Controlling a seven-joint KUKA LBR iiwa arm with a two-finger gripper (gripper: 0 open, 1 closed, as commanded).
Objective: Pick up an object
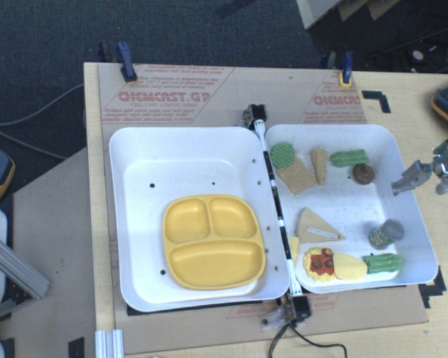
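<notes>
At the right bin's (pixel 403 200) outer rim, the jaws hang parted and bare, brown ball (pixel 364 174) nearby leftward.

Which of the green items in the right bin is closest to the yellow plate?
The round green piece, at the bin's far left corner; the two long green ones lie further right.

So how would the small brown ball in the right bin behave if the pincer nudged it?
The brown ball looks round, so it would probably roll. It lies free on the right bin floor, so a nudge may send it off. It seems small and likely light.
</notes>
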